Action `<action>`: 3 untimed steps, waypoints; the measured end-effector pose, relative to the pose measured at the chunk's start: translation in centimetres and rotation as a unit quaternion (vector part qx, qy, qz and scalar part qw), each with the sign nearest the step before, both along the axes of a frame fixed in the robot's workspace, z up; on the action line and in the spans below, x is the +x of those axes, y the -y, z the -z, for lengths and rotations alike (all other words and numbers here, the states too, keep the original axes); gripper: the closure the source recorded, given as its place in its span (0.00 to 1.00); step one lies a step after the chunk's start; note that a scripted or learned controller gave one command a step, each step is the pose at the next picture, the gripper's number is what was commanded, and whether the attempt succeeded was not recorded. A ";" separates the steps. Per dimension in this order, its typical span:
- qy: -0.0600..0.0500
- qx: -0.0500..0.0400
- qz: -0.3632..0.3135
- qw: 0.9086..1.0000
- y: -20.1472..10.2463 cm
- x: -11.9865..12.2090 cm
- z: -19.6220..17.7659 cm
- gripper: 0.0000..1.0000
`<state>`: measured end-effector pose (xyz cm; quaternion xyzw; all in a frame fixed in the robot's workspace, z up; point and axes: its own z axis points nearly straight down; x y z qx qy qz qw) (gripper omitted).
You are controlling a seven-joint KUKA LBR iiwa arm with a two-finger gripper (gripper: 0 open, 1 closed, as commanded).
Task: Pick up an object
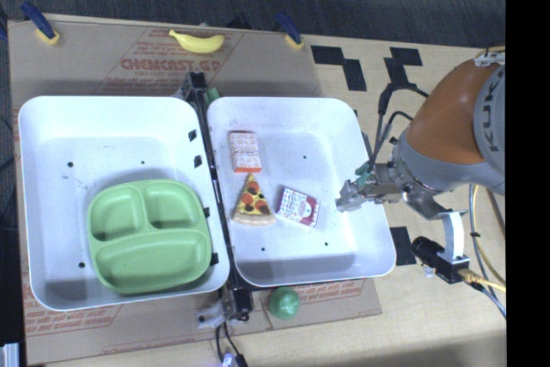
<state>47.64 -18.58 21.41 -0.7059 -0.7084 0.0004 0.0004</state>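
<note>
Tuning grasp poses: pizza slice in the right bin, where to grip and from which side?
Judgement: top-down, fingers across the two slanted edges, mid-slice. The pizza slice lies flat, tip up-frame, crust down-frame. The red-white packet sits close on its right, so keep that finger tight. Gripper waits at the right wall.

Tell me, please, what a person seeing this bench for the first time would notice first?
Probably the green divided plate, which takes up much of the left bin, and the grey and orange arm reaching in from the right, its gripper at the right bin's right edge. Next come the pizza slice, flanked by two small packets, and a yellow banana on the cardboard behind the bins.
</note>
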 end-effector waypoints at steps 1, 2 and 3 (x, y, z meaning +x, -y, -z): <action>0.000 0.000 -0.002 1.000 -3.3 0.1 2.2 1.00; 0.000 0.000 0.000 1.000 0.2 0.0 -2.7 1.00; 0.000 0.000 -0.002 1.000 -4.3 0.1 -1.5 1.00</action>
